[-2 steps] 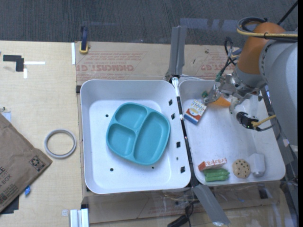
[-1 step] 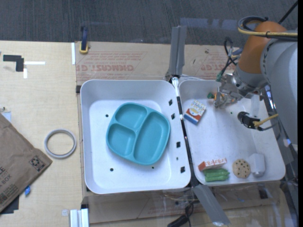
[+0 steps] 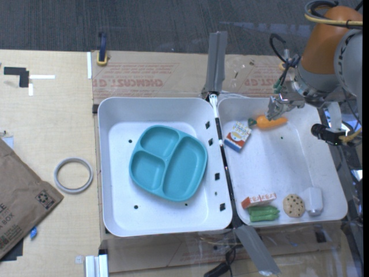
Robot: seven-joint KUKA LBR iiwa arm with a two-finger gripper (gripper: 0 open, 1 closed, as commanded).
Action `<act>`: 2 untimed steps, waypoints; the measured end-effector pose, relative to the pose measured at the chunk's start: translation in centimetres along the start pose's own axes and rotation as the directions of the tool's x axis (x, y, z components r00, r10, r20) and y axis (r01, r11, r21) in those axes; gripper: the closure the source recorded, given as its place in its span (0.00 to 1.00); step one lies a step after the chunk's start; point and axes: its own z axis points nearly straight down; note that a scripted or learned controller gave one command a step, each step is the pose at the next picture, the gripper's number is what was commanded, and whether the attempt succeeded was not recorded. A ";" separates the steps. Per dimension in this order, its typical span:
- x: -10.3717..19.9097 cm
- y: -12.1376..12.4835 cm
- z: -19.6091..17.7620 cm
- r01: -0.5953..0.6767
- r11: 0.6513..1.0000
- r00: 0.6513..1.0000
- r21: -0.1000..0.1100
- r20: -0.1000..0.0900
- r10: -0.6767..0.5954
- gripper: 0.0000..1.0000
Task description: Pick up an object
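My gripper (image 3: 277,109) hangs over the far edge of the right bin (image 3: 323,154), directly above an orange toy carrot with a green tip (image 3: 270,122). The carrot lies just under the gripper's tip, and I cannot see whether they touch. A small white, blue and red carton (image 3: 237,136) sits to the carrot's left. Along the near edge of the same bin are a red packet (image 3: 259,199), a green vegetable piece (image 3: 264,213), a cookie (image 3: 294,205) and a pale grey-white object (image 3: 313,201).
The left bin (image 3: 109,154) holds a teal divided plate (image 3: 168,162). On the bench to the left lie a tape ring (image 3: 73,173) and a brown cardboard box (image 3: 20,201). A grey post (image 3: 216,62) stands behind the divider between the bins.
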 end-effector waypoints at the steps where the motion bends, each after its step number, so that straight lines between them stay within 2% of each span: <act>1: 0.0 0.0 0.0 0.000 1.000 1.000 0.000 0.000 0.000 0.00; 2: 0.1 0.3 5.1 0.090 0.996 0.996 -0.008 0.009 -0.090 0.00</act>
